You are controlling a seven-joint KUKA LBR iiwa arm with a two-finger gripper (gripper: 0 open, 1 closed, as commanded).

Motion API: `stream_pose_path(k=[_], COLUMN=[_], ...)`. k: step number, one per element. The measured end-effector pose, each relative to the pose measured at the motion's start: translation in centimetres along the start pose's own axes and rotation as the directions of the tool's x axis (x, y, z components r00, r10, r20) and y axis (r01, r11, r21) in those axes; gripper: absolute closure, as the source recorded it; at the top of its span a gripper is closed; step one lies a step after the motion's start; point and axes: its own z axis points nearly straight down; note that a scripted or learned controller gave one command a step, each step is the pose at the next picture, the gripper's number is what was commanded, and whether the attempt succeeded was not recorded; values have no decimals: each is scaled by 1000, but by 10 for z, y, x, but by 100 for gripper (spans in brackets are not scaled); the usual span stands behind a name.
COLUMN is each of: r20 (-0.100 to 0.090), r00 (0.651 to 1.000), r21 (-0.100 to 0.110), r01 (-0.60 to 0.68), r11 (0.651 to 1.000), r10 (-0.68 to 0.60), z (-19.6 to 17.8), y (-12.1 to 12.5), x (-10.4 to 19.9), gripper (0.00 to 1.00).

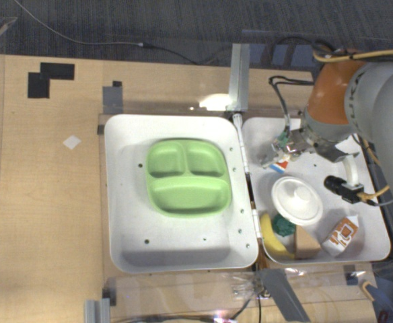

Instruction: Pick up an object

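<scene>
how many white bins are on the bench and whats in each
2. The left bin holds a green divided plate. The right bin holds a white bowl, a banana and a small carton; the arm may hide more.

No writing can be read anywhere. The small carton (342, 235) in the right bin (378, 247) carries an orange and white print, too blurred to make out. A red and blue packet (281, 167) near the gripper (284, 143) is equally unreadable.
</scene>
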Motion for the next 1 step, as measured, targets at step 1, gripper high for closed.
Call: stream_pose_path(k=[1], r20=[-3], r00=[999], r21=[-1], r01=[43], r11=[999], r10=[-43], z=[-92], y=[-2], x=[70], gripper=[100])
